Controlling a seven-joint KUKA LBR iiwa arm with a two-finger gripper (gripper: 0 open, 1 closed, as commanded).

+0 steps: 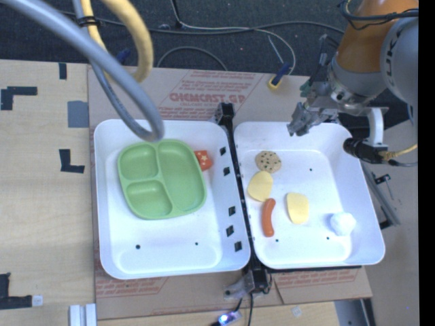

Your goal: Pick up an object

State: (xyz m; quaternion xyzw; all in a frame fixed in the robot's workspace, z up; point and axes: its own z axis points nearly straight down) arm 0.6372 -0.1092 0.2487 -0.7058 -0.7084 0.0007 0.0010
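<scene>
The end effector hovers over the right bin's far rim, grip state unclear, nothing visibly held. Approach step; the cookie lies nearest, needing a descent.

I count two white bins. One holds one green plate and one small red thing. The other bin holds one cookie, two yellow pieces, one sausage and one white lump.
</scene>
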